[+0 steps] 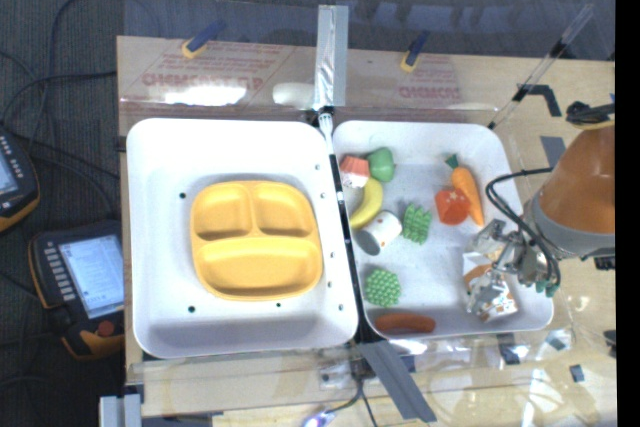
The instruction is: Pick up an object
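**Objects crowd the right bin as the gripper sits low at its near-right corner**

Objects for picking all lie in the right bin (500, 150). Nearest the camera, a reddish-brown sausage (403, 322) lies along the front wall. Just behind it to the left sits a green bumpy ball (382, 287). At the near-right corner the gripper (491, 293) is down inside the bin; whether it is clenched, released or grasping anything cannot be told, as the metal parts blur together there. The grey arm with its orange band (588, 177) enters from the right.

Farther back, a white cylinder (380, 232) lies beside a small green block (416, 224). A yellow banana (367, 203) curves along the divider. A red tomato (452, 205) touches an orange carrot (465, 190). Farthest back are a red-and-white piece (354, 171) and a green pepper (381, 163), side by side.

In the left bin (160, 155) rests a yellow divided tray (256, 237), upright and centred.
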